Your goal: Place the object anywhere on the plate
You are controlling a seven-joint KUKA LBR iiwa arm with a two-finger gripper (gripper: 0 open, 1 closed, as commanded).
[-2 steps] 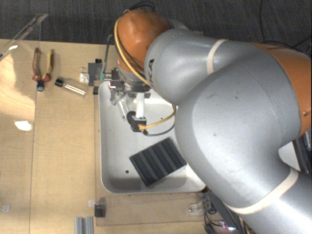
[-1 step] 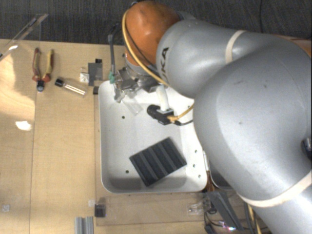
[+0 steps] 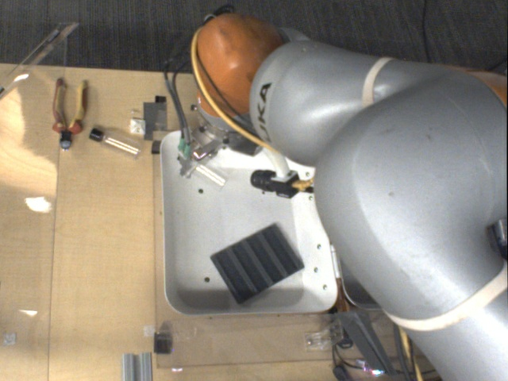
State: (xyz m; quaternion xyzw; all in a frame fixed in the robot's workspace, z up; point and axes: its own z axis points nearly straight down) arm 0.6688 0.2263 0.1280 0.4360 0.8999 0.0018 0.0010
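- Here, a grey KUKA arm (image 3: pixel 381 149) reaches in from the right over a shallow white bin (image 3: pixel 178 236) on the tabletop (image 3: pixel 95 252). Its end effector (image 3: pixel 190 155) is poised low at the bin's far left corner.
- The black ribbed slab (image 3: pixel 256 263), apparently the object to be placed, lies flat on the bin floor in the near half. It is turned on a diagonal and sits well apart from the end effector, so it is not in the robot's hold.
- The slab rests on open floor, close to the near wall but not against it, which probably leaves room for an approach from above.
- Whether the end effector is spread or pressed together cannot be told, because cables and the wrist's bulk crowd it.
- The arm is folded steeply, with the orange band (image 3: pixel 234 54) uppermost and the wrist pointing down into the corner. Its broad upper links hang over the bin's right side.
- Red-handled pliers (image 3: pixel 69 108) and a small clear vial (image 3: pixel 115 140) with a black cap lie on the tabletop left of the bin. They sit outside its walls and are likely bench tools rather than part of the job.
- Which surface serves as the plate cannot be made out from this angle.
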